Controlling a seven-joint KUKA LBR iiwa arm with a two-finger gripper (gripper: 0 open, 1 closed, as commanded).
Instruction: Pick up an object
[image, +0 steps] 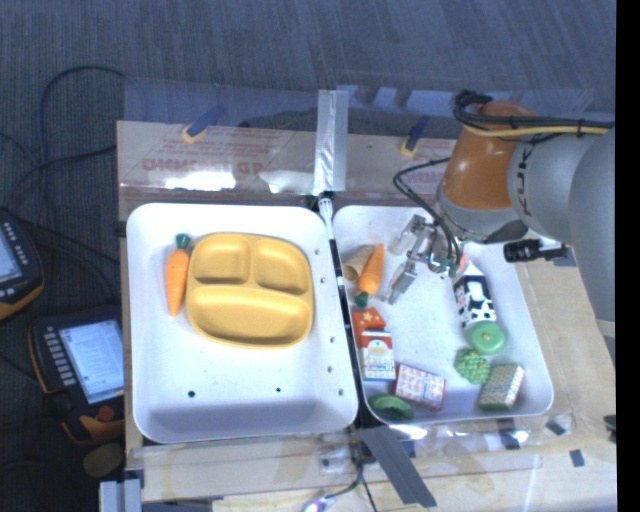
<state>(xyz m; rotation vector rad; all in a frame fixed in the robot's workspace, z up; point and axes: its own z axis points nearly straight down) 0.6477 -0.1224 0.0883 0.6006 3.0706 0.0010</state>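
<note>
My gripper (405, 262) hangs low in the upper part of the right bin (535, 345), with the orange-banded wrist behind it. Its fingers (399, 284) stand apart, so it is open with nothing between them. Just to its left lie a small orange carrot (372, 268) and a tan cone (354, 262), both apart from the fingers. Right of the gripper stands a black and white cow carton (474, 296).
The right bin also holds a green disc (487, 337), a green knobbly piece (472, 366), a patterned block (500, 385), a pink box (420, 385), small cartons (376, 355) and a green item (393, 407). The left bin (150, 390) holds a yellow divided tray (250, 287) and a carrot (177, 279).
</note>
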